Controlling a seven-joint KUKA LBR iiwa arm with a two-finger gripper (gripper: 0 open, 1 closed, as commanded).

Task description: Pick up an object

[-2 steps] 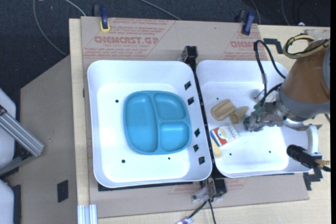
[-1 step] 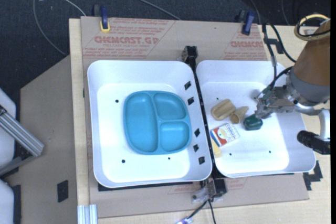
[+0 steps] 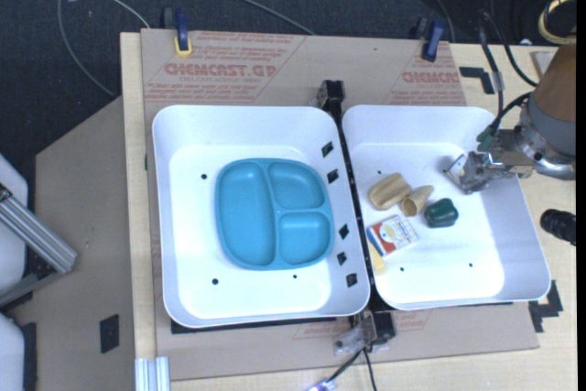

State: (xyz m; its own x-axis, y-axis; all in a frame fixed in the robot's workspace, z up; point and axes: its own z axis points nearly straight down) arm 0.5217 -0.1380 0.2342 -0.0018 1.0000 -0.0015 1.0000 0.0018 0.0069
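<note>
In the right bin point(image 3: 476, 275) lie a tan wooden piece point(image 3: 388, 190), a smaller tan piece point(image 3: 417, 200) beside it, a dark green block point(image 3: 441, 213) and a small red, white and blue card point(image 3: 392, 236). My gripper point(image 3: 468, 169) hangs over the upper right part of that bin, above and to the right of the green block, apart from all of them. Nothing shows between its fingers.
The left bin point(image 3: 183, 288) holds a blue divided plate point(image 3: 273, 212). A black divider with clips point(image 3: 337, 188) runs between the bins. Clamps point(image 3: 182, 39) and cables sit along the bench's far edge.
</note>
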